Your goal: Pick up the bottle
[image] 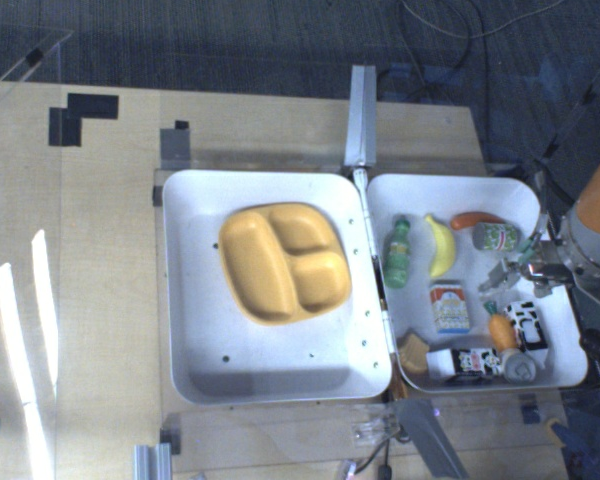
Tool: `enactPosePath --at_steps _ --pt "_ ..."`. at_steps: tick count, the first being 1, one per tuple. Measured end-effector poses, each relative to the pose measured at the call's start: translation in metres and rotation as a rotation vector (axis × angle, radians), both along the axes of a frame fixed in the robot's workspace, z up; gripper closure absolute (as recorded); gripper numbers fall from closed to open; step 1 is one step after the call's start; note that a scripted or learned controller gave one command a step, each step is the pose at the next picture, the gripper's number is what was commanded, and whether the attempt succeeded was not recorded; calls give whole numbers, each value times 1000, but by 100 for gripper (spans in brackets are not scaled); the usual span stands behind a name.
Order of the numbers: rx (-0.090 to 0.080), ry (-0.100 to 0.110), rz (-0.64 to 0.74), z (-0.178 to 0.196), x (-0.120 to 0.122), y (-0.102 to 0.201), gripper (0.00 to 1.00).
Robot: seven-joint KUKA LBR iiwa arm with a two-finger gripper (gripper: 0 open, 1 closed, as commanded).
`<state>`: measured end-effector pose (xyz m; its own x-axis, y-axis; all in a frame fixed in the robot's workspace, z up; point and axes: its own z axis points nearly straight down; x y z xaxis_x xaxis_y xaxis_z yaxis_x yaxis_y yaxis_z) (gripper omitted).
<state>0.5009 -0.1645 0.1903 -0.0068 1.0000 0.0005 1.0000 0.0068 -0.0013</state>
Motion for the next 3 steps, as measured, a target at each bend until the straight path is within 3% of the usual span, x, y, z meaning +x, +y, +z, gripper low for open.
enactPosePath --at_steps 1,2,3 --pt "1 -9 -193 -101 -10 49 0" --pt "19 -12 -158 -100 -5 -9 0" --pt "-6 -20 -143 -100 44 71 0"
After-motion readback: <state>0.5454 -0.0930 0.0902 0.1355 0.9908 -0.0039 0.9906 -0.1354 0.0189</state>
